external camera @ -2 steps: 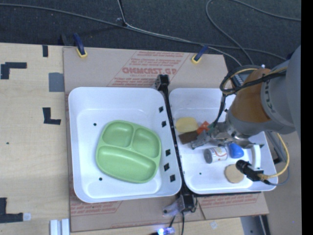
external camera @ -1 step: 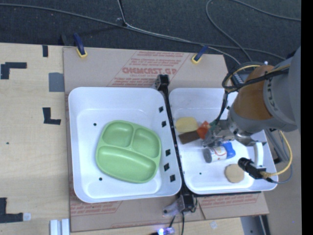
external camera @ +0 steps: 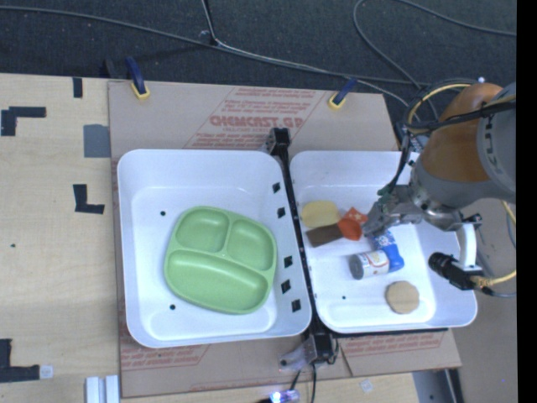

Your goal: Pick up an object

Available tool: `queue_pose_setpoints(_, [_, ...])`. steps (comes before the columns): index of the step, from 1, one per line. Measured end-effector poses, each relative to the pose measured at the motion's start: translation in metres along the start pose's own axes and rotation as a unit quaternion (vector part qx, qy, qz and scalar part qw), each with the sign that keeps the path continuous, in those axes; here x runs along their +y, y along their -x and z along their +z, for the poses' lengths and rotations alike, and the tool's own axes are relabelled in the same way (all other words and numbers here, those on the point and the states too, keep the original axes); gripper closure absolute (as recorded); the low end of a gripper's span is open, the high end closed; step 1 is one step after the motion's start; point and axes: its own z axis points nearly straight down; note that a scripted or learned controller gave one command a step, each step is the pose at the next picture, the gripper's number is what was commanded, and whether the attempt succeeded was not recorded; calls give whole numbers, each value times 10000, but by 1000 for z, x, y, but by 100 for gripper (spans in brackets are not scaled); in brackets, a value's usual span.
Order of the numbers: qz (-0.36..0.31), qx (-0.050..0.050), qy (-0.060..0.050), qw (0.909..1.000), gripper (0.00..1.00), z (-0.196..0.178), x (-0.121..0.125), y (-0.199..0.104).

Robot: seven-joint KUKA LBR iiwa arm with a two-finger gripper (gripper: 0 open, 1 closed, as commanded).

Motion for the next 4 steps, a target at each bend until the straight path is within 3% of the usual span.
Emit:
queue_pose_setpoints(2, [-4, -1, 4, 10000, 100, -105, -1, -10])
queue_pose_setpoints(4, [-25, 10, -36, 10000, 100, -90, 23, -106])
